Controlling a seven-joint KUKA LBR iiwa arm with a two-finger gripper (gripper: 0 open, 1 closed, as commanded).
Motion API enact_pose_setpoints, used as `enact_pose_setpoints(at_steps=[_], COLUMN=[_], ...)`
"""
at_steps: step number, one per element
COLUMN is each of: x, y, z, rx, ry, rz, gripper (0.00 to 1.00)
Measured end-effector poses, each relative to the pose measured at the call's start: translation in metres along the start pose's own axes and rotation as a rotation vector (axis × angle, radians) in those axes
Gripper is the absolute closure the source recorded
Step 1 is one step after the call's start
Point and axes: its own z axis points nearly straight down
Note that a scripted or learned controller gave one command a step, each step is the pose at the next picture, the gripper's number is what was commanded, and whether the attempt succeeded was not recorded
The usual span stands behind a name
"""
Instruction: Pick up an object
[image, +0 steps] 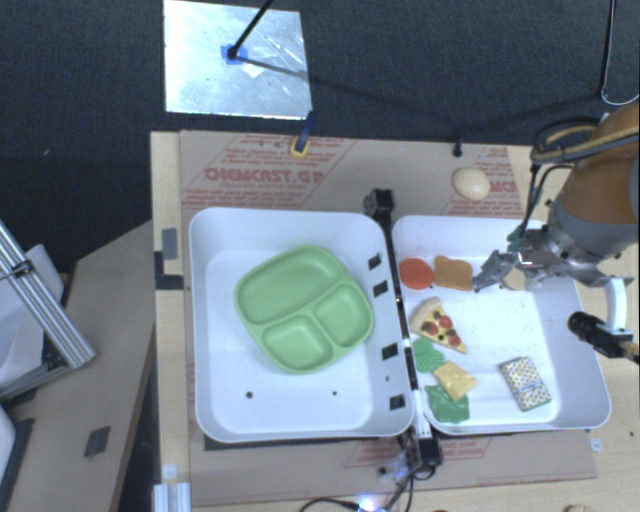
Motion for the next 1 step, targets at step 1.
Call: enact_pose_setpoints(at_steps=[1], x=[0.0059], y=[0.0086], z=[0.0543], rx=[0.001], ry=[0.001], rz=[-0.004], gripper=[0.00])
